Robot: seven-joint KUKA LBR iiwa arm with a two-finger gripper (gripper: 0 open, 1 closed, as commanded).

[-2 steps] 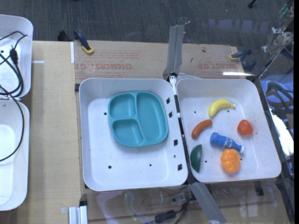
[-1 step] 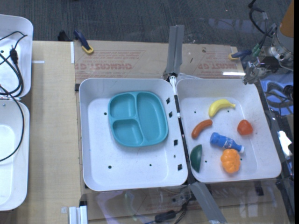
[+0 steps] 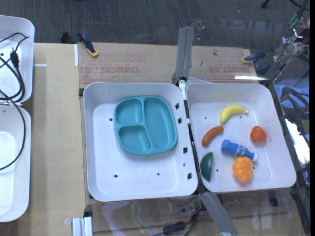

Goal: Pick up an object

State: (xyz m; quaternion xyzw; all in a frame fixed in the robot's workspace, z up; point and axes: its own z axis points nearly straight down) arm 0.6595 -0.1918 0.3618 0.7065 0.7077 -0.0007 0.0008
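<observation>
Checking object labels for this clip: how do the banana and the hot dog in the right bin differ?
The banana is yellow; the hot dog is orange-red. The banana is curved, arching upward in the view; the hot dog is nearly straight and lies diagonally. The banana sits farther back in the right bin, the hot dog nearer its left wall. Both are elongated toy foods lying flat and apart from the other items.

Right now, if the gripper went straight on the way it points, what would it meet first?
Likely the brown board beside the blue clamp, outside the right bin; depth of the gripper is unclear.
</observation>
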